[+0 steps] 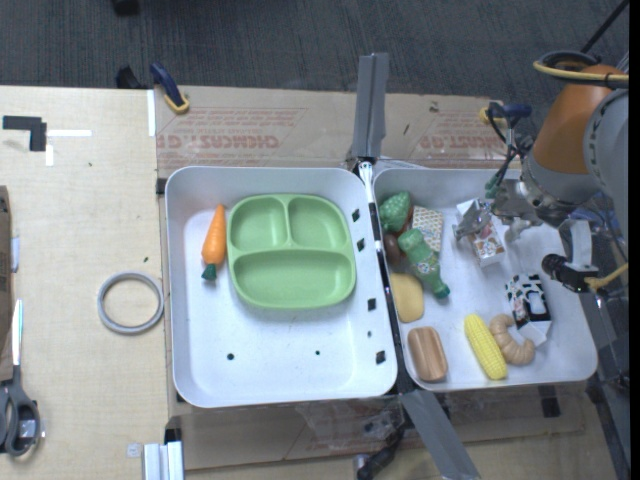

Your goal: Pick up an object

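My gripper (489,224) reaches in from the right and hangs low over the back of the right bin (575,368). Directly under it lies a small white and red packet (488,245); I cannot tell whether they touch. In the same bin are a green broccoli piece (395,208), a green bottle (424,260), a checked wafer (429,225), a yellow lump (406,296), a hot dog bun (427,353), a corn cob (485,346), a croissant (514,344) and a black and white item (528,298). The left bin (270,368) holds a green divided plate (292,250) and a carrot (213,236).
The grey arm with its orange band (562,128) fills the right bin's far right corner. On the bench to the left lie a tape ring (130,301) and scissors (20,413). A blue clamp (170,86) sits behind the left bin.
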Controlling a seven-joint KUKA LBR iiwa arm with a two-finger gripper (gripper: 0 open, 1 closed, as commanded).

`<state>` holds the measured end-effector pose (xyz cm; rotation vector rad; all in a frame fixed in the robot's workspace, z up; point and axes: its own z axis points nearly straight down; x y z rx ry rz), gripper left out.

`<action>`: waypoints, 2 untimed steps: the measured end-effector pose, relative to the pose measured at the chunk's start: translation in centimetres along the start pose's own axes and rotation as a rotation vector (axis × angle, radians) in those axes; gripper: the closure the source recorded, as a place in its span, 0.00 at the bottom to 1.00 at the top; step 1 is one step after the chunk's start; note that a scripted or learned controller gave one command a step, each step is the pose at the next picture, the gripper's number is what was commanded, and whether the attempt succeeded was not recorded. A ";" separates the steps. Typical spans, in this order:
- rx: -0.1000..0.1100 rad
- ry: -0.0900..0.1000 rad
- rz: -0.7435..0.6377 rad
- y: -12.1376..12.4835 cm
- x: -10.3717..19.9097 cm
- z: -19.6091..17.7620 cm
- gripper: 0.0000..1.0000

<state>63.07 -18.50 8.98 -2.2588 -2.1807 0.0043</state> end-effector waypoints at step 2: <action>0.002 0.000 -0.065 -1.9 5.2 -10.6 1.00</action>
